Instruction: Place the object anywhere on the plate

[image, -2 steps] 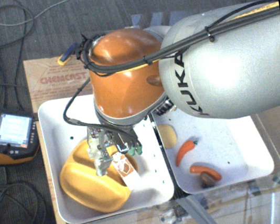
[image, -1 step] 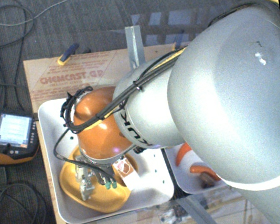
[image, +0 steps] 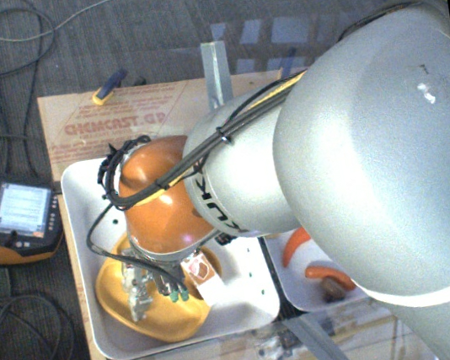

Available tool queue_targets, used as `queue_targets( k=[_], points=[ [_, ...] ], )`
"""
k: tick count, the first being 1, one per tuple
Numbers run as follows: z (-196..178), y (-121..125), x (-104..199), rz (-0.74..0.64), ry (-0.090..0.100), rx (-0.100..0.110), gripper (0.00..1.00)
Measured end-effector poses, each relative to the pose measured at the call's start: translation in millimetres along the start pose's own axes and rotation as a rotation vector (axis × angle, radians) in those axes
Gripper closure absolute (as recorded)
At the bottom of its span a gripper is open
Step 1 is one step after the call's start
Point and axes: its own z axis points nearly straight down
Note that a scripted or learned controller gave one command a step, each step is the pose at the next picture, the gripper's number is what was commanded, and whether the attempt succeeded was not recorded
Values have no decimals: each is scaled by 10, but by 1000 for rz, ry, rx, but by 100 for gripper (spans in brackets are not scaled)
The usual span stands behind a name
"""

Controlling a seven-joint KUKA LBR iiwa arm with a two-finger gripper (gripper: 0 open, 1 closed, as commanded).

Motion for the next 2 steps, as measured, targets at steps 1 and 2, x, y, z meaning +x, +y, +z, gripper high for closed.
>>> queue_targets(
  k=[1,2],
  points=[
    [-66,-3,-1,3,4,-1,100],
    [-75,-11,-17,3,-1,-1,0]
  ],
)
